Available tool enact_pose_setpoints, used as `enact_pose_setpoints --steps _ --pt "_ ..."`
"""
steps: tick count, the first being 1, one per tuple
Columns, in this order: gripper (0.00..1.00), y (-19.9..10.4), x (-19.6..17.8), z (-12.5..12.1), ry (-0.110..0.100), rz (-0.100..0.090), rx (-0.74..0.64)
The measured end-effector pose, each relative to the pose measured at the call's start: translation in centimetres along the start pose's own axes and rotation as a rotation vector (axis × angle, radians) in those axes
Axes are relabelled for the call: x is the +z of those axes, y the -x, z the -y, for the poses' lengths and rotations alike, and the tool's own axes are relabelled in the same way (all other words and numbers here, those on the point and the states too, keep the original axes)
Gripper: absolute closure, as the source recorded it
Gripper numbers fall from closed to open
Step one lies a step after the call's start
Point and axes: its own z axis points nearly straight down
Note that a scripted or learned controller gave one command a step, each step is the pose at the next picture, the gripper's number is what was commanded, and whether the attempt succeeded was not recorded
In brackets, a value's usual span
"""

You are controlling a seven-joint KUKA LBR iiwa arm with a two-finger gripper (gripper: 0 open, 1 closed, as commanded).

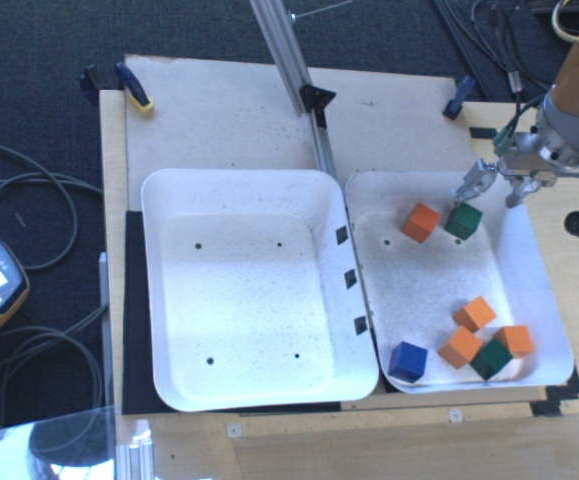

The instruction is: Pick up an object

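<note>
Gripper hung over the far right part of the right bin, fingers spread open with nothing between them. Sat just above and right of the green cube, not touching it as far as could be told. Just left of that green cube, an orange cube, the two close but apart. Well nearer the camera from the green cube, clustered in the right bin's near corner: three orange cubes and a dark green cube, packed together. Left of that cluster, a blue cube against the bin's near wall. Far left of the green cube, the left bin.
</note>
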Motion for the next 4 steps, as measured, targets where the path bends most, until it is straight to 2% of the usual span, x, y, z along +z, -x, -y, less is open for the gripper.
enact_pose_setpoints --steps 1,2,3,4 --pt "0.00 -5.1 12.5 4.6 -0.008 -0.005 0.000" --pt "0.00 -9.6 12.1 -1.3 -0.006 -0.003 -0.003" --pt "0.00 -6.7 12.1 7.4 -0.006 -0.002 0.007" --pt "0.00 -9.7 12.0 4.5 0.005 -0.001 -0.002"
